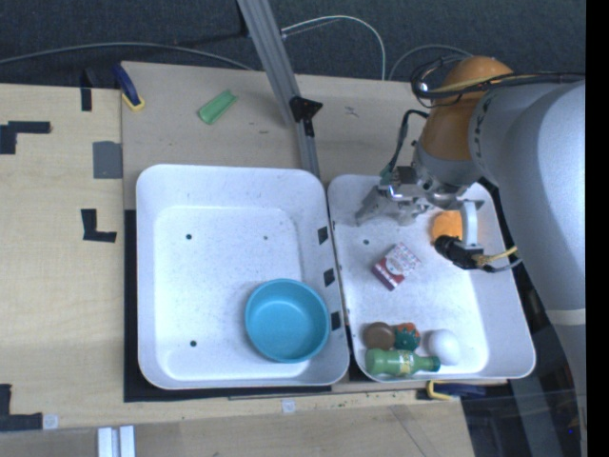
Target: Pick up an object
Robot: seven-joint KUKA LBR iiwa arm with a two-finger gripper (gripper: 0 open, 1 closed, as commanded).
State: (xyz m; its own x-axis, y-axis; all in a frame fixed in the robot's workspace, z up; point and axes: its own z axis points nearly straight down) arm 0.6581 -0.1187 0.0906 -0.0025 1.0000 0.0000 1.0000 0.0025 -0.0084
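A round blue plastic bowl (286, 319) sits at six o'clock in the left white bin (152, 255). In the right white bin (495, 312), a small red-and-white packet (396, 266) lies central; the tool (381, 201) hovers at eleven o'clock, its state impossible to tell.

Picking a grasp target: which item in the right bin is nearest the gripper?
The orange ball, just right of the gripper. The red packet sits farther out; the rest cluster at the near wall.
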